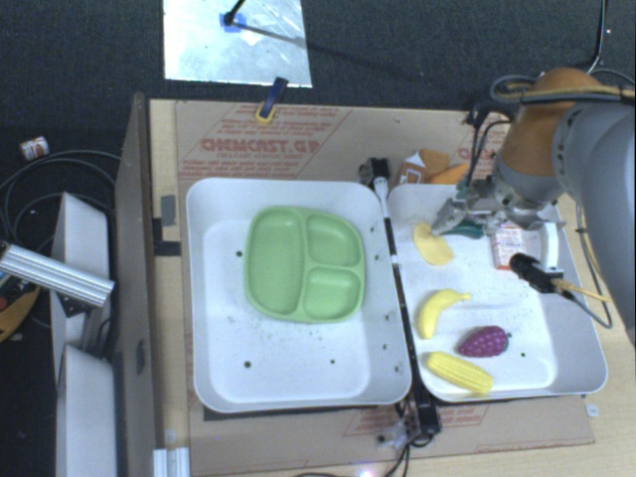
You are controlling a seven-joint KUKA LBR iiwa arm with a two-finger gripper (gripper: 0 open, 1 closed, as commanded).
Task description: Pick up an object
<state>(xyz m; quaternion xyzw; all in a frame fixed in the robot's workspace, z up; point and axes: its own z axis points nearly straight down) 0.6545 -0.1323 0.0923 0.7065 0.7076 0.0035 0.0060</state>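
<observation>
Four toy foods lay in the right bin (581, 366), and I took the banana (438, 310) at its middle as my landmark. Nearest the camera, just below the banana, sat the corn (459, 372), touching nothing I could make out. Beside the corn and right of the banana lay the grapes (484, 342), knobbly and rounded. Above the banana, a little apart, was a pale yellow slice (433, 245). A red-and-white packet (505, 241) lay up and to the right of the banana.

My gripper (467, 212) hung above the banana, just right of the slice; I could not tell how it was set, and I saw nothing in it.

I judged all four to be light, stiff plastic, smooth and likely to slip. The banana looked the best pick: it lay apart from its neighbours, and its thick curved middle offered parallel sides to close across. The slice looked flat and hard to get under.

Farthest, left of the banana, the green tray (303, 263) sat in the left bin (214, 366).
</observation>
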